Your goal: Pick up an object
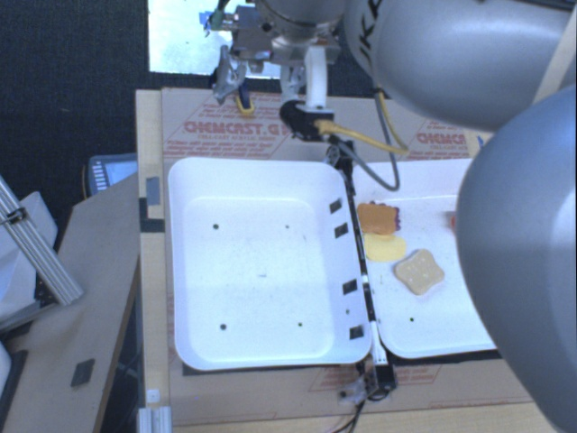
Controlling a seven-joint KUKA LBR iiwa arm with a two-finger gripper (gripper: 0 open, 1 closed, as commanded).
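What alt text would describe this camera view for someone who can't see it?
A grey robot arm reaches over two white bins, its gripper above their far edge. Three toy food pieces lie in the right-hand bin.

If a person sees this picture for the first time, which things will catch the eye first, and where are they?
The big grey arm fills the upper right, with its hand above the far edge of the bench. The left bin lies white below it. In the right bin, near the divider, sit an orange-brown piece, a yellow piece and a tan toast-like piece.
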